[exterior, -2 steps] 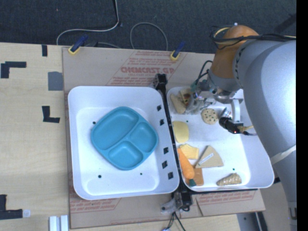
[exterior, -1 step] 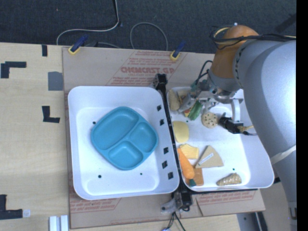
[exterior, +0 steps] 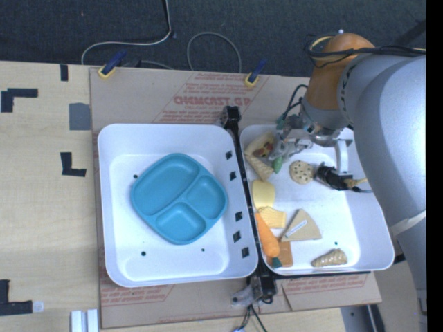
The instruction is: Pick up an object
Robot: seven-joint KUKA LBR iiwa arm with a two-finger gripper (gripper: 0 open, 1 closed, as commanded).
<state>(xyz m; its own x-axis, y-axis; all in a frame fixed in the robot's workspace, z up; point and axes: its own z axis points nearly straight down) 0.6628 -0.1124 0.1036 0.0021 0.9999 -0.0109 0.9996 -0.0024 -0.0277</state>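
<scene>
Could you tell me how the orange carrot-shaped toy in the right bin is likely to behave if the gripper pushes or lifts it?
The orange carrot-shaped toy looks rounded and tapered, so it may roll sideways when nudged. It appears smooth, so it could slip from a pinch. It lies against a yellow cheese-like slice, which a push would probably shift too.
</scene>
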